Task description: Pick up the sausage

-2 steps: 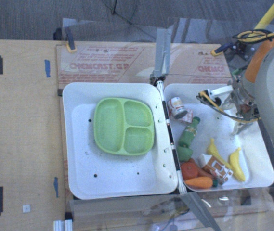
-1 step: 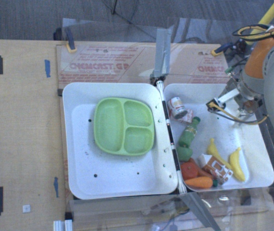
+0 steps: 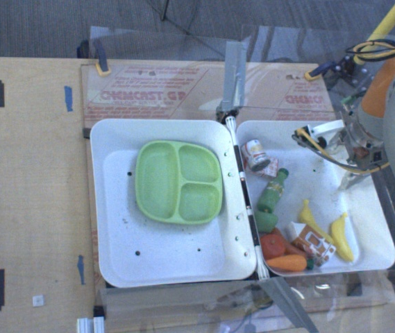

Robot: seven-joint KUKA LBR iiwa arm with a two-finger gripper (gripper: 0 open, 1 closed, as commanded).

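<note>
The gripper hangs over the far right part of the right bin; I cannot tell how open it is, and I see nothing in it. The sausage, as I judge, is the orange-red long piece at the bin's near edge, touching a tomato and a packet. The 2 neighbours leave little room, so the gripper may push the sausage away or catch the packet instead.
</note>
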